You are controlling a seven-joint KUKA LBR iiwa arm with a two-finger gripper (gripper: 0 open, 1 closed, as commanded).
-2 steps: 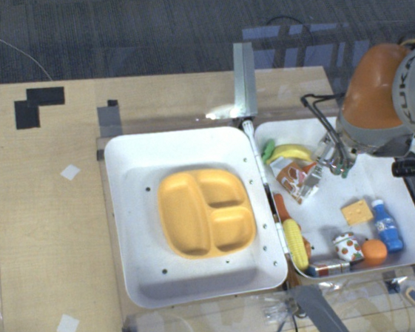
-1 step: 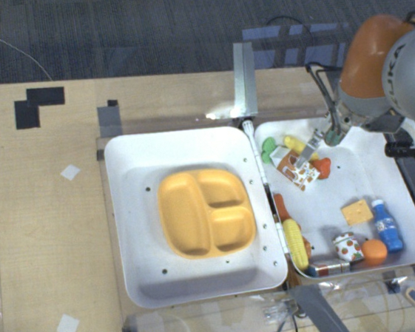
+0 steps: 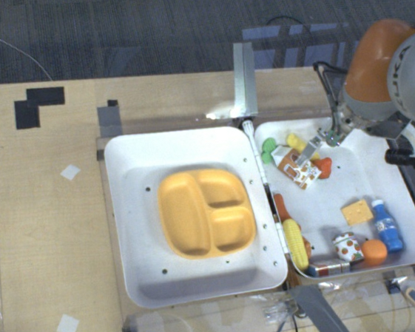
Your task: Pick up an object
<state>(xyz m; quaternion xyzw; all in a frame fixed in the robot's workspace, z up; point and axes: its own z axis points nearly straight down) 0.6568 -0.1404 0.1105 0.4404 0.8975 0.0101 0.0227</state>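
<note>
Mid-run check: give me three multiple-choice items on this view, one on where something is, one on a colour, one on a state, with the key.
1. Where is the yellow tray?
A. left bin
B. right bin
C. on the bench outside the bins

2. What colour is the bottle near the right bin's right wall?
A. green
B. blue
C. black

3. How does the tray sit?
A. flat, compartments up
B. on edge against a wall
C. upside down

Key: 1 A, it lies in the middle of the left bin. 2 B, its body is blue with a white cap. 3 A, its three hollows face the camera.
</note>
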